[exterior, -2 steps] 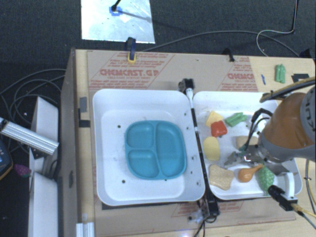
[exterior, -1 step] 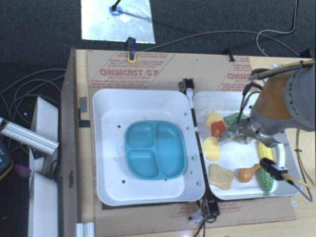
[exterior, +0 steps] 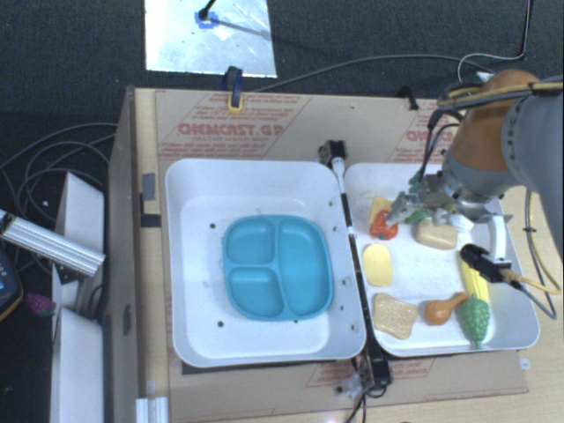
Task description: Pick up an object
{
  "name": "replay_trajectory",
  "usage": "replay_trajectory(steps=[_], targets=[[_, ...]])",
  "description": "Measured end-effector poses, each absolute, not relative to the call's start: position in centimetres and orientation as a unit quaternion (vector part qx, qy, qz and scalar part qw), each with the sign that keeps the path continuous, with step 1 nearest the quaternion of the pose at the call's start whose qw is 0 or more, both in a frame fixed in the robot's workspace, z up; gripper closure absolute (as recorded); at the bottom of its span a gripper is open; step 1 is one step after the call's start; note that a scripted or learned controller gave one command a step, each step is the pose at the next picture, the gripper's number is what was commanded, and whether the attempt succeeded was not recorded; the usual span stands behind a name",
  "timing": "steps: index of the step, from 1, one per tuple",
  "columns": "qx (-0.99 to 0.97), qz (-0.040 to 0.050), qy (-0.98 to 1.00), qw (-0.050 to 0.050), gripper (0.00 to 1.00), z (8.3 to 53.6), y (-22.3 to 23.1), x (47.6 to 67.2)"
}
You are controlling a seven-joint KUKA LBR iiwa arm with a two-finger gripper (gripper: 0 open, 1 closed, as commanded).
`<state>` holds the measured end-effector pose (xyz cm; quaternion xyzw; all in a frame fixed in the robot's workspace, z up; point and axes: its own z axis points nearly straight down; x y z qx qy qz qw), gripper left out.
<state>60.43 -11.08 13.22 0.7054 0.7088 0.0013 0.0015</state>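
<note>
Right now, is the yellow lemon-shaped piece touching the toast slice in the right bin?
Apart. The camera view shows a plain strip of white bin floor between the yellow lemon-shaped piece and the toast slice below it in the right bin.

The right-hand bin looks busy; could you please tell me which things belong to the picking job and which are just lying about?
Belonging to the job:
- gripper
- red and orange toy beside it
- beige block
- yellow piece
- toast slice
- corn cob
- green vegetable

Lying about:
- blue divided plate
- yellow clamp
- silver sheet
</note>
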Motion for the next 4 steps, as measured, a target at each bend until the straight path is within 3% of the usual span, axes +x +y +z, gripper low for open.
replay_trajectory(steps=[1, 2, 3, 4], targets=[[0.705, 0.0039, 0.709, 0.006, 0.00, 9.0, -11.9, 63.5], [0.703, -0.0051, 0.711, -0.011, 0.00, 8.9, -14.4, 66.7], [0.706, -0.0001, 0.708, 0.001, 0.00, 8.5, -15.7, 59.5], [0.707, 0.0002, 0.707, 0.000, 0.00, 8.4, -12.9, 54.1]])
